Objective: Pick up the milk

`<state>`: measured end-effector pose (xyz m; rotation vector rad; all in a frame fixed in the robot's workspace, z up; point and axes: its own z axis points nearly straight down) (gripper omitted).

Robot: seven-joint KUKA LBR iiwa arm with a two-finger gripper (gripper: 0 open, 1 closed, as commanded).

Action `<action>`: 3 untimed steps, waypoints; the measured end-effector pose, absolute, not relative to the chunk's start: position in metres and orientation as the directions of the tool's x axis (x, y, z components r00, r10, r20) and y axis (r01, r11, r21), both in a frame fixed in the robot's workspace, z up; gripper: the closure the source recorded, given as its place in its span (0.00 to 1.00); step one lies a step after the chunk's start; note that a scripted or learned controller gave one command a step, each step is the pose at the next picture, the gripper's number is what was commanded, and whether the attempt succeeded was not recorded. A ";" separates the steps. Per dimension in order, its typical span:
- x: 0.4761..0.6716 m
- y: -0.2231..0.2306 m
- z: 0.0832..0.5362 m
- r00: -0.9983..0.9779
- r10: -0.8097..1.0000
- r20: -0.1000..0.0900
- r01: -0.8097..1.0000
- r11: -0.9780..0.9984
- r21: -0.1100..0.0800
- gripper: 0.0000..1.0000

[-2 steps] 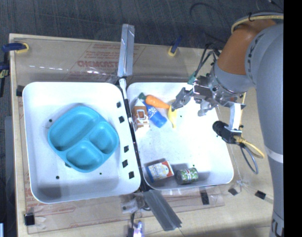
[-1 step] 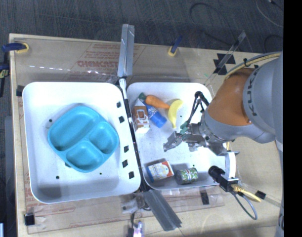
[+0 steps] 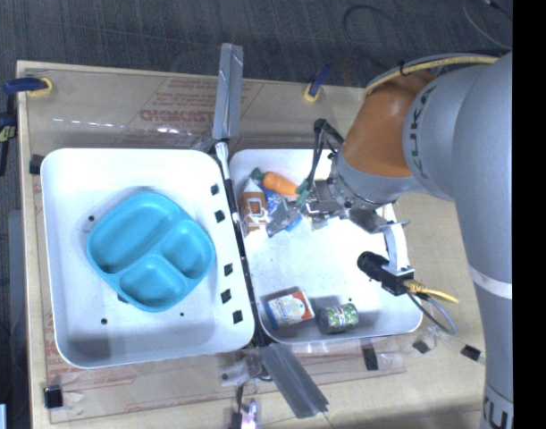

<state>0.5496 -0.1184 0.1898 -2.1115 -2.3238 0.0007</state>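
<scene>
Dark grey carpet is seen around a pale wooden surface [image 3: 121, 114] printed with reddish lettering, with blue clamps at its far edge and left corner. Two shallow white bins are carried on it side by side. In the left bin [image 3: 67, 329] a blue divided tray [image 3: 150, 250] is laid at a slant. The right bin [image 3: 398, 324] is reached into from the right by the grey arm [image 3: 469, 141] with its orange band.

The claw [image 3: 298, 211] is placed low over the far left part of the right bin, just beside a cluster of things: an orange carrot-like item [image 3: 279, 183], a brown-and-white packet [image 3: 253, 208] and a small blue-and-white item [image 3: 277, 206]. Whether the claw is spread or closed cannot be told, and nothing can be made out gripped in it.

The milk [image 3: 289, 308], a small carton with a white face and orange edges, is lying in the near part of the right bin, close to the near wall and well apart from the claw. Its long axis is set roughly left to right, tilted slightly; which end is the top cannot be told. Just beside it on the right a green can [image 3: 337, 315] is lying on its side.
</scene>
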 end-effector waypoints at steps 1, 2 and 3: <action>0.507 -0.116 0.101 -0.352 0.936 -0.023 0.936 0.353 0.011 0.00; 0.529 -0.112 0.140 -0.452 0.892 0.001 0.892 0.452 -0.001 0.00; 0.614 -0.135 0.091 -0.276 0.961 0.001 0.961 0.276 -0.003 0.00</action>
